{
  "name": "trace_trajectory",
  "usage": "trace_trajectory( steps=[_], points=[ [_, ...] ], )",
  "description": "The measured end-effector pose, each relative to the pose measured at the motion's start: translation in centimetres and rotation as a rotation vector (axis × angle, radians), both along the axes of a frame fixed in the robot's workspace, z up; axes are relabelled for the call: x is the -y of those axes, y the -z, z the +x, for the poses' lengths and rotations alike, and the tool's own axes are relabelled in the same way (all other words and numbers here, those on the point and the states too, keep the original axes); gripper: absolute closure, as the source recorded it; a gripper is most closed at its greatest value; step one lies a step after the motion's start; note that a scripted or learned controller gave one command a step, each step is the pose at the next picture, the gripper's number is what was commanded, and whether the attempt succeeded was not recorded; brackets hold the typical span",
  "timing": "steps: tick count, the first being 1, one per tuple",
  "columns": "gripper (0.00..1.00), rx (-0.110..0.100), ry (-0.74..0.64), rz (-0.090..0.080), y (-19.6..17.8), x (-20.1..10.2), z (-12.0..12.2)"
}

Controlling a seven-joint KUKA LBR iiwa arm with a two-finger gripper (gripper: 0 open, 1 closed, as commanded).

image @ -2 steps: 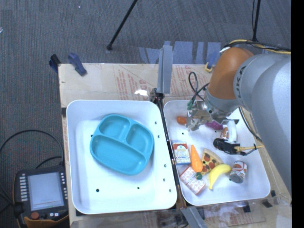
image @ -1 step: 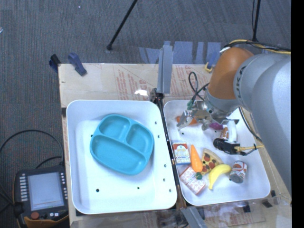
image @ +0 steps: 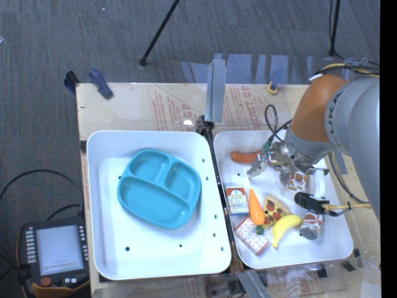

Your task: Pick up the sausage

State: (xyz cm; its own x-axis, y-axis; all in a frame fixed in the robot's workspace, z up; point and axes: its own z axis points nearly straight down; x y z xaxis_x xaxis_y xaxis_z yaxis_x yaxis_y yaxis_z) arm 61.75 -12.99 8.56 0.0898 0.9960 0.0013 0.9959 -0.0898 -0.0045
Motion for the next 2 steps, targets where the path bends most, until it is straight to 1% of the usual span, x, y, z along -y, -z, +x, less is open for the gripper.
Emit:
trace_trajectory(
  steps=[1, 2],
  points=[
    [0.0, -0.001, 0.117, -0.001, 0.1, -4.42, 2.61],
    [1.0, -0.006, 0.114, 0.0, -0.63, -4.47, 2.6]
  ],
)
